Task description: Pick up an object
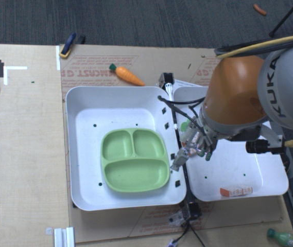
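Left bin [79, 138] holds green 3-compartment plate [135, 160].

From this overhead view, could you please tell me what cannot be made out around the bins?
- The hand: small and cluttered with cables, so its state is unclear.
- The right bin: its upper half is covered by the arm.
- The orange-and-white item in the right bin: too small to identify.
- The green bottle: cut off by the bottom edge.

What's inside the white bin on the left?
The left bin holds a green divided plate with nothing in its compartments. The arm covers part of the right bin.
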`<state>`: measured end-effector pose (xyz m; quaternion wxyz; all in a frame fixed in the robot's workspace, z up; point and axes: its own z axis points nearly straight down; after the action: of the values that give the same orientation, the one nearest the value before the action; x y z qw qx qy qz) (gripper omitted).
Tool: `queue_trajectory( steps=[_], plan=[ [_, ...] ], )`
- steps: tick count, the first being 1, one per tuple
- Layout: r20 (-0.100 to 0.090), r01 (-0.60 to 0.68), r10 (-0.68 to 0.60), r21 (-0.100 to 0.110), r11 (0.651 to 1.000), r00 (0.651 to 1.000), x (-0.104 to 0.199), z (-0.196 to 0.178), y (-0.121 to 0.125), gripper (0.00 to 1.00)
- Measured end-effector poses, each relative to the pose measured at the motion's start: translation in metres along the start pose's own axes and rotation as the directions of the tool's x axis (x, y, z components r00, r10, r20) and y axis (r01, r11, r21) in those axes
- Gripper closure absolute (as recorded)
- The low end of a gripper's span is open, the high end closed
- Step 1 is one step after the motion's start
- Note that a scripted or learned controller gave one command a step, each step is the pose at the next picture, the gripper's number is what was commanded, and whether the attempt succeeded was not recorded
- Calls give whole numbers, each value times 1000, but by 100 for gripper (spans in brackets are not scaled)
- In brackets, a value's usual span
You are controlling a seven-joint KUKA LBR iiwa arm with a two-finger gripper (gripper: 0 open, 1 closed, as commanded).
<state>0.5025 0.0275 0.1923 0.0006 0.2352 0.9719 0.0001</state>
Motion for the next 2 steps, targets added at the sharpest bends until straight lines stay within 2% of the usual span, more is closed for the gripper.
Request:
queue_trajectory(
  steps=[2],
  plan=[
    [0, 1, -1, 0, 1000, 1000, 0, 0, 0, 0]
  ],
)
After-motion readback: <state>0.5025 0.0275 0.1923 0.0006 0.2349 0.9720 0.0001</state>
